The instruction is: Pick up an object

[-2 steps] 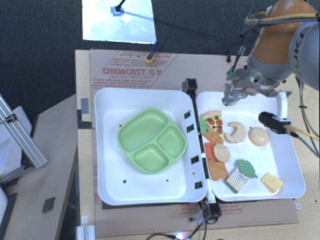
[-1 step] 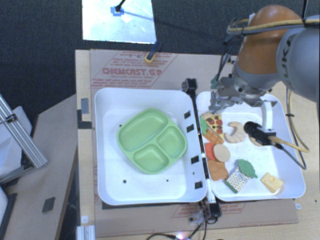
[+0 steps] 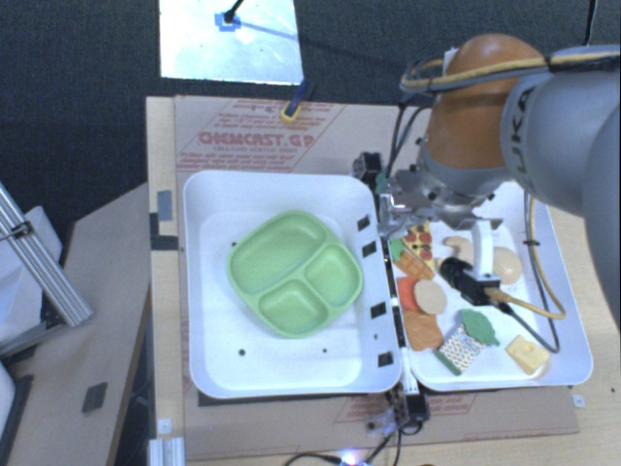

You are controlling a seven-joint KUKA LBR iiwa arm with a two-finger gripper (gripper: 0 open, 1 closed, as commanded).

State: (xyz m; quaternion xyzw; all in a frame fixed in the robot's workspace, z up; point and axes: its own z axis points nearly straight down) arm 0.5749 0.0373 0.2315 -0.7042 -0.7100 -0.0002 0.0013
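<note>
The pale wooden surface (image 3: 107,260) is carrying a cardboard sheet (image 3: 254,132) with red print, and two white bins are sitting on it side by side. The grey arm (image 3: 572,139) with its orange band is reaching in from 3 o'clock and is hanging over the right bin (image 3: 572,343). The left bin (image 3: 209,357) is holding a green divided plate (image 3: 294,272), which is lying near its middle.

The gripper (image 3: 406,217) is hovering at about 10 o'clock in the right bin, close to the wall between the bins. Whether it is released or clenched cannot be told, as the wrist is covering it, and nothing is showing in its grasp.

The toy food is lying loose in the right bin. A red and yellow spotted piece (image 3: 418,246) is lying just beside the gripper, at its 5 o'clock. An orange slab (image 3: 424,331) is lying farther off at 6 o'clock, near the bin's front wall. A beige oval (image 3: 506,263) is sitting at the gripper's 4 o'clock. A yellow block (image 3: 527,354) is resting at 5 o'clock in the bin, well apart from the gripper. A green piece (image 3: 480,325) is lying between the slab and the block.
</note>
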